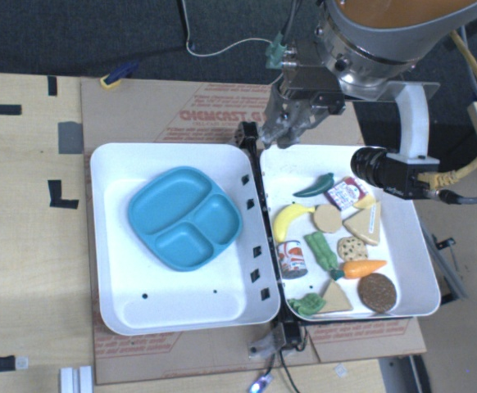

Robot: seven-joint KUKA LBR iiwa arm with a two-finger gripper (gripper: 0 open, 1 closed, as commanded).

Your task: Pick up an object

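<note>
The end effector [281,133] is seen over the right bin's [423,289] far left corner; its opening cannot be told. Toy food [337,236] is crowded mid-bin, so a neighbour may be nudged or nothing caught.

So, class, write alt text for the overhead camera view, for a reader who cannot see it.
A grey robot arm's gripper hangs above the far end of the divide between two white bins. The right bin holds a heap of toy food, including a banana, a carrot and a small can. The left bin holds a blue divided plate.
</note>
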